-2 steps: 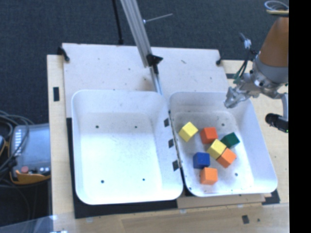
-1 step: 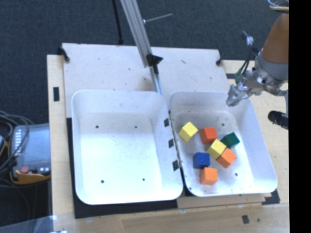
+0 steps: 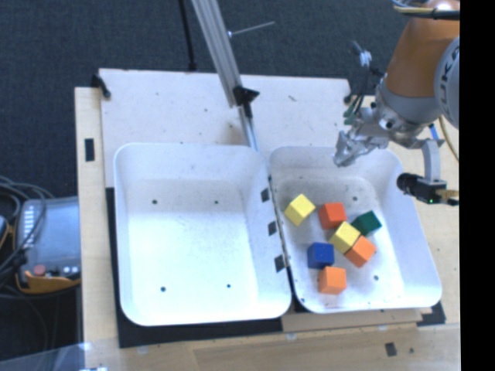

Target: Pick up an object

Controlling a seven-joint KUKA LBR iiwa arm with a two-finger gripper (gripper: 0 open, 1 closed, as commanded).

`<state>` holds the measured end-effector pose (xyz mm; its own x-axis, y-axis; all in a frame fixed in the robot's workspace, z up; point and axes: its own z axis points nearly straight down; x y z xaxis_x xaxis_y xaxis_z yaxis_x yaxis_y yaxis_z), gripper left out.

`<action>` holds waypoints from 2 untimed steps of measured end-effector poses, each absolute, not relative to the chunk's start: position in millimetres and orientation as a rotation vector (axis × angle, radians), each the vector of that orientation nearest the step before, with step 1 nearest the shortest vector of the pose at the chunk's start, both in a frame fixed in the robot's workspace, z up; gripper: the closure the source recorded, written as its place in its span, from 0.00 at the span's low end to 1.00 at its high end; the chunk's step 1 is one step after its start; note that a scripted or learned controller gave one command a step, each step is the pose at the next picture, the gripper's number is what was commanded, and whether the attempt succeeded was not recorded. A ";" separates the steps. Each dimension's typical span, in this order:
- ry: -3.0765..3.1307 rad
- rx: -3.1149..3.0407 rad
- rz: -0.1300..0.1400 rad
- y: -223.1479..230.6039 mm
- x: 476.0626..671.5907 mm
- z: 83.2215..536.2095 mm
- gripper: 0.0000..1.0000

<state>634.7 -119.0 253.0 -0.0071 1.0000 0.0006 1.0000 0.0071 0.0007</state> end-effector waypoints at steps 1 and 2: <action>2.231 2.214 0.002 -63.5 636.6 259.4 1.00; 2.231 2.215 -0.001 -7.6 623.3 249.6 1.00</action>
